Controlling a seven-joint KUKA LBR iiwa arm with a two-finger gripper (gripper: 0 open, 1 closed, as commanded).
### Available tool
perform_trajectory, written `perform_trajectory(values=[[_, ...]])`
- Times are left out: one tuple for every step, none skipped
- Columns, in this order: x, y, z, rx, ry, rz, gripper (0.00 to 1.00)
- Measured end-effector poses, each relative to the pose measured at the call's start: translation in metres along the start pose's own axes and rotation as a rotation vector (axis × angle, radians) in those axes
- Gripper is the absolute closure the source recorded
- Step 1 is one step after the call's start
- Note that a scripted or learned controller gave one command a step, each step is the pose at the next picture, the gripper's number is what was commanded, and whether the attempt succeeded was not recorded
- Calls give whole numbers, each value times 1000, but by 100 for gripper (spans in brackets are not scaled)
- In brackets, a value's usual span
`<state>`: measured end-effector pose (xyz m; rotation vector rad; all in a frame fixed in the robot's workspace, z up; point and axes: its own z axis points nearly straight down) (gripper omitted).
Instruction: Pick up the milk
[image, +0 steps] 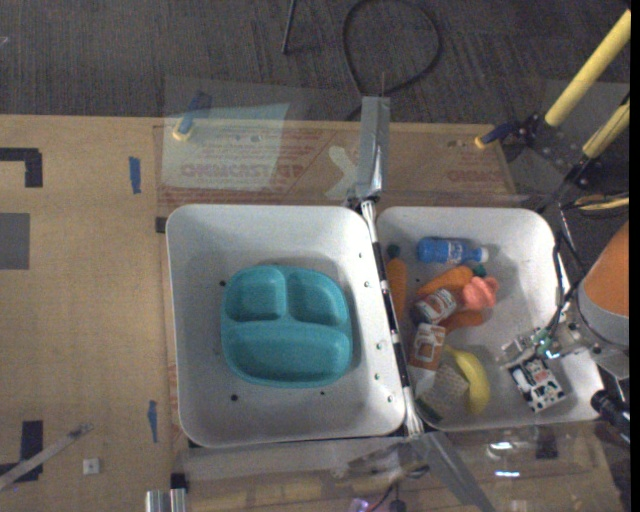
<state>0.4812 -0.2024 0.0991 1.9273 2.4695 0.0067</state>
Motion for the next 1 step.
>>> perform_trajectory(values=[[43, 11, -85, 7, 3, -32, 100]])
